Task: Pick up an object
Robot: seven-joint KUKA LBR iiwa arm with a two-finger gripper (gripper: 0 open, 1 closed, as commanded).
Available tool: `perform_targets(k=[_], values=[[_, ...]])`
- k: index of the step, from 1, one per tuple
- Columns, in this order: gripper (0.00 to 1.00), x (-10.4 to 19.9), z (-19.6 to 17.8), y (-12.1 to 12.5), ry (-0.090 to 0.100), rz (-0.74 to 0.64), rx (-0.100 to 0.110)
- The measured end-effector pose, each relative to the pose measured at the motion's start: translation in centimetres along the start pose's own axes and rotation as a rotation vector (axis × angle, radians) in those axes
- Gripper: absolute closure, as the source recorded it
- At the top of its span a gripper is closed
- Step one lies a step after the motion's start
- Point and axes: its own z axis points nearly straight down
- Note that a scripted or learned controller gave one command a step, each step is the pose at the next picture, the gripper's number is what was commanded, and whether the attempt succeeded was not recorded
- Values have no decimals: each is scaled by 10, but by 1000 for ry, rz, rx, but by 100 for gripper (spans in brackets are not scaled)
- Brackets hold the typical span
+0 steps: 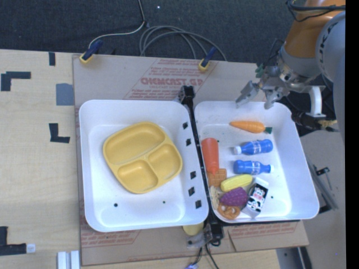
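From my seat at the feed I see the arm (314, 32) coming in from the upper right of the frame, grey with its orange band showing near the top corner. The gripper (259, 96) hangs over the far rim of the right bin (300, 167), near that bin's upper edge, and its two fingers (245, 94) are spread wide with nothing between them. Just below it in the picture lies an orange carrot (247, 126), on its side near the top of the right bin, apart from the fingertips. Further down I count two blue bottles, the upper blue bottle (254, 147) and the lower blue bottle (251, 167), both lying flat with their caps toward the left. Along the bin's left wall sits an orange-red cylinder (210, 154), lengthwise. Toward the lower part of the bin things crowd together: a yellow corn cob (236, 182), a purple bunch of grapes (234, 197) touching it from below, a small black-and-white carton (257, 198) just to their right, and a brown pretzel (228, 210) at the bottom edge. The left bin (92, 167) holds a yellow divided plate (142, 156), resting flat near its middle. Both bins sit on a cardboard sheet (162, 80) with red printing.
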Motion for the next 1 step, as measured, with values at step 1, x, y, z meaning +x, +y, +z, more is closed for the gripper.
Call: perform_targets(k=[1], values=[[0,9,126,-38,0,0,-2]])
